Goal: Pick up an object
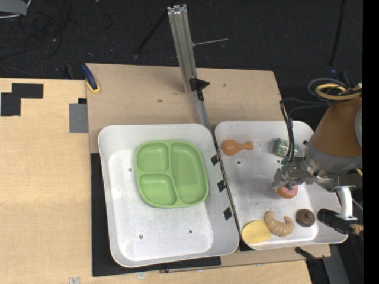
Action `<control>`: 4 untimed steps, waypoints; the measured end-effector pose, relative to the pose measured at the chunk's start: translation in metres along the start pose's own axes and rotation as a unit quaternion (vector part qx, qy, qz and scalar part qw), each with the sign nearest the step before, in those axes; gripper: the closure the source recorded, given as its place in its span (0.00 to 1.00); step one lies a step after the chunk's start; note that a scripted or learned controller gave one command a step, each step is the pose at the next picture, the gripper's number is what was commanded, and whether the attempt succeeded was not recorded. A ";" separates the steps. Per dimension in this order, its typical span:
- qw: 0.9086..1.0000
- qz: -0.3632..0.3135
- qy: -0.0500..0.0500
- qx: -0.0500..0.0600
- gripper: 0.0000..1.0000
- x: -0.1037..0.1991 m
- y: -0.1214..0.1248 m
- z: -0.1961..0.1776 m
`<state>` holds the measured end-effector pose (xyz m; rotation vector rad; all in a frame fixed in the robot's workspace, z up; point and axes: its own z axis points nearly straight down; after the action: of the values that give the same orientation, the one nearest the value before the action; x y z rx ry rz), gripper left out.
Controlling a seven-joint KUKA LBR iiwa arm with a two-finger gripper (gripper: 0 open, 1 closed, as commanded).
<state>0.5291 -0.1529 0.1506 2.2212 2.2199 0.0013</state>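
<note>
My gripper (288, 181) hangs low over the right bin (254, 176), directly above a small pink and red object (288, 191) that peeks out beneath it. Whether that object is between the fingers I cannot make out. Also in the right bin lie an orange drumstick-shaped toy (235, 147), a green and white can (282, 147), a tan croissant (279, 224), a yellow round piece (256, 232) and a brown chocolate donut (305, 218).
The left bin (118, 218) holds a green divided plate (172, 173). A metal post (183, 52) rises behind the bins. Black clips (220, 185) sit along the divide between the bins. The arm's orange band (339, 129) looms over the right bin's edge.
</note>
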 end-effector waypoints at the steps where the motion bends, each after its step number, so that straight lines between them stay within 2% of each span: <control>1: 1.000 -0.001 0.000 -0.001 1.00 -0.003 0.005 -0.062; 2: 1.000 -0.001 -0.001 -0.002 1.00 -0.006 0.006 -0.126; 4: 1.000 -0.002 0.001 0.001 1.00 0.096 0.039 -0.127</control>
<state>0.5682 -0.0568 0.2781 2.2175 2.2271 -0.0002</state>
